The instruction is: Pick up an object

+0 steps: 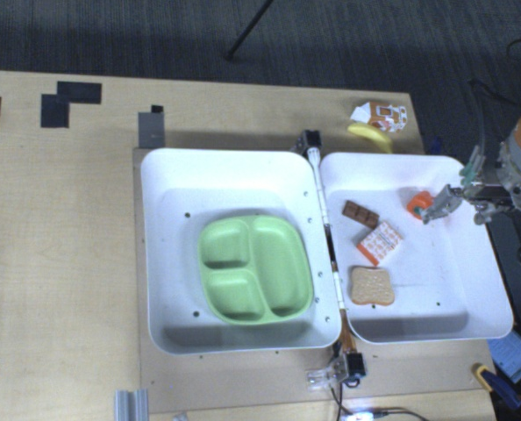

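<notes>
Pincer [458, 198] spread open, holding nothing; could nudge orange piece [419, 203] just beside tip off toward chocolate bar [360, 212].

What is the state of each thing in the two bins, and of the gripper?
green divided plate: upright, lying in the left bin.
brown bar: flat in the right bin.
red-white packet: flat, beside the bar.
bread slice: flat.
orange object: at the gripper tip, grasp unclear.

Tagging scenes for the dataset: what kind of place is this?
Likely a robot lab bench: two white bins on a wooden top, toy food such as bread, and a gripper reaching in.
</notes>
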Tool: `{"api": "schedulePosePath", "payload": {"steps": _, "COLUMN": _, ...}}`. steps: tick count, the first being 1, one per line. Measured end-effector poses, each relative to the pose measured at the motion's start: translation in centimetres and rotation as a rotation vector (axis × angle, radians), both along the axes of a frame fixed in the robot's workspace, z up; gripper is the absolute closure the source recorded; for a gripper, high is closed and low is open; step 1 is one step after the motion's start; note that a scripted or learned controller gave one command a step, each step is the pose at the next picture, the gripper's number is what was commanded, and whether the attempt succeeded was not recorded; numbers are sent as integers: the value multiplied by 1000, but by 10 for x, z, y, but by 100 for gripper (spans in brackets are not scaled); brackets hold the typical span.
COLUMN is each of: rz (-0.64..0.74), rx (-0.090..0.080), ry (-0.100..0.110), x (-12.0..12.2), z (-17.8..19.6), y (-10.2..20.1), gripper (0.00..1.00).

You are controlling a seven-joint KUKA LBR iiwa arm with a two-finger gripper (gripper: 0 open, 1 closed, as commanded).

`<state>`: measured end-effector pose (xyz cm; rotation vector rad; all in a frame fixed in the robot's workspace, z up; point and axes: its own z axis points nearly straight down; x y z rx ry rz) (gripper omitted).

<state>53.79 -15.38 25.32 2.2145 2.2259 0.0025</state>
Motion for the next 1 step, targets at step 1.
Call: {"api": "schedulePosePath", "payload": {"steps": 1, "rz": 1, "rx": 1, "ry": 3, "x": 51, "z": -111, "y": 2, "gripper": 0}}
